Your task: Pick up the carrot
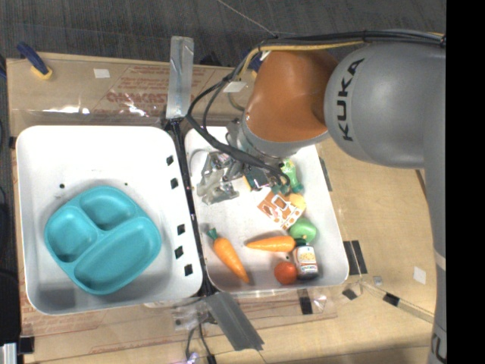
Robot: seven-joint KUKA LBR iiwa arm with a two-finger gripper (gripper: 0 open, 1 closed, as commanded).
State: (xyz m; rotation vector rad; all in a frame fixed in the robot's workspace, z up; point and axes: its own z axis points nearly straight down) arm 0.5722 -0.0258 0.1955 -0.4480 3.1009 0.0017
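Two orange carrots: one [229, 257] green-topped by the right bin's [333, 226] near-left corner, another [270, 243] beside it; left bin [38, 158] holds a teal divided plate [102, 238] — end effector [218, 182] grip state unclear

You are looking down on two white bins. The left bin [30, 203] holds a teal divided plate [102, 237]. In the right bin [227, 283], the gripper [216, 182] hangs above the bare upper-left floor. Two carrots lie below it: one [227, 255] angled near the left wall, one [270, 243] lying level, beside a red tomato [286, 272] and a small bottle [306, 260].
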